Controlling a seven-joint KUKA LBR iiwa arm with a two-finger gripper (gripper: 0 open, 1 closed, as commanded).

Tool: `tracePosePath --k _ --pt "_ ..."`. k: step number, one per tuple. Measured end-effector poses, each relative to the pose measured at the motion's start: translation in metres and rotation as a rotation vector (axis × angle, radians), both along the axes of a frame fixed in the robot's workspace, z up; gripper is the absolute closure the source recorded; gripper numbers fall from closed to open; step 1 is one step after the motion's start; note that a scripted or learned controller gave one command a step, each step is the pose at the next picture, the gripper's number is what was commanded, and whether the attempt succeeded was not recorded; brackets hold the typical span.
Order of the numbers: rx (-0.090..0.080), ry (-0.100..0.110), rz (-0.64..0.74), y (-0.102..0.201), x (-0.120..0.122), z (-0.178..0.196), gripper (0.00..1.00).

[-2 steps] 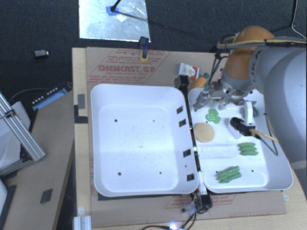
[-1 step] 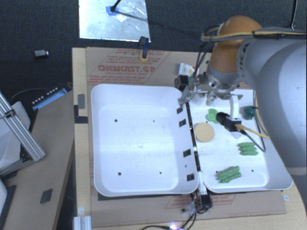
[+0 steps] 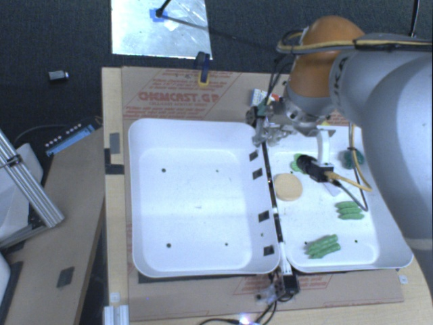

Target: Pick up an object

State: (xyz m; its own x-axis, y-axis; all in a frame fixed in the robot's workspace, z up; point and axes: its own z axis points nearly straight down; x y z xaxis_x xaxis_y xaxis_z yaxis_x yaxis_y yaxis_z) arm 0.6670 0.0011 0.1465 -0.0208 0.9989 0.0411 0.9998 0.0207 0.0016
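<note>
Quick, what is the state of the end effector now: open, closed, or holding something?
End effector: cannot be told; it sits above the right bin's far left corner.

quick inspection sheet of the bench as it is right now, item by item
surface: two white bins side by side, left bin, right bin, on a cardboard sheet
job's things: in the right bin, a tan disc, a green bean bundle, a smaller green piece
clutter: nothing seen
grippers: gripper over the divide between the bins at the far end; nothing seen in it
cables: yellow cable above the right bin
surroundings: shiny plate and small dark block on dark carpet
</note>
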Motion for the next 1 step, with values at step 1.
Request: tracePosePath --k 1 --pt "-0.039 -0.007 -0.012 0.0398 -0.0393 0.1088 1.00"
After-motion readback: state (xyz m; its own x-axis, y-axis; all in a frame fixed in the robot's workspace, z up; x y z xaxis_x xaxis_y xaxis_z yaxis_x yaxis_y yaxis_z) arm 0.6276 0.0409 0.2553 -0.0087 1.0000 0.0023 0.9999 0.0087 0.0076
